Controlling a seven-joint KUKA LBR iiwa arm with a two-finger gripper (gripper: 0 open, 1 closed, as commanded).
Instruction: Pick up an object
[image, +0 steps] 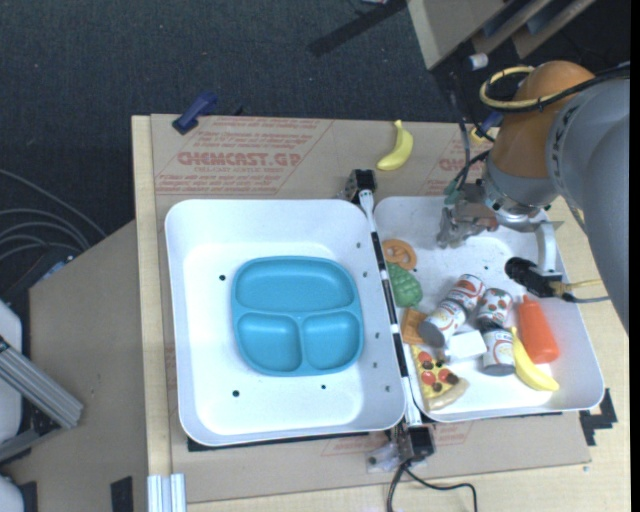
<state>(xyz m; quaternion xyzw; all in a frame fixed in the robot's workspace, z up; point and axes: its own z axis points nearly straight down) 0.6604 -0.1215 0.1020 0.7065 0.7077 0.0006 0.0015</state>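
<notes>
My gripper (456, 228) hangs low over the far part of the right bin (590, 380), above bare white floor. The bin's objects lie nearer the camera. A pretzel (398, 252) and a green toy (405, 288) sit by the left wall. Two cans (463, 296) (496, 346) lie mid-bin beside a white block (464, 346). An orange bottle (538, 331) and a yellow banana (535, 373) rest on the right, and a pizza slice (440, 381) is in the near corner. I see nothing held in the gripper.
The left bin (190, 300) holds a blue divided plate (296, 313). A second banana (396, 150) lies on the cardboard behind the bins. A blue object (193, 113) sits at the bench's far left corner.
</notes>
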